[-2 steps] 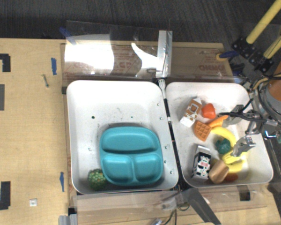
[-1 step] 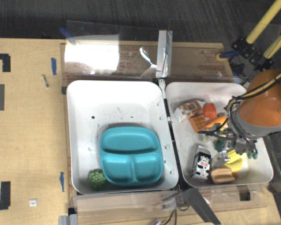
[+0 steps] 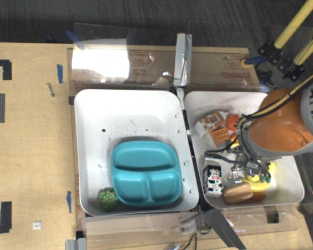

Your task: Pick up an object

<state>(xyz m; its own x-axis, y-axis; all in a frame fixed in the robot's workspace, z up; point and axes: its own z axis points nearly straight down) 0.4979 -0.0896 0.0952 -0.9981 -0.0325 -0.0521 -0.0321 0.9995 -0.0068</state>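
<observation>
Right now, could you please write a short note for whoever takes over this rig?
Pincer: low in the right bin, over the clutter; whether it is open or shut can't be told.
Right bin: brown bread-like piece, yellow toy, small black-and-white carton, orange snack packet.
Left bin: teal divided tray, green ball.
Done: no pick confirmed.
Left: grasp and lift one thing.

Evenly and brightly lit from above. Strong white glare on the clear plastic sheet (image 3: 101,61) behind the left bin (image 3: 88,119), washing out its print. Soft, short shadows under the teal divided tray (image 3: 145,173). Mild softness overall; slight blur around the gripper (image 3: 239,177). Dark, underexposed floor along the top.
</observation>
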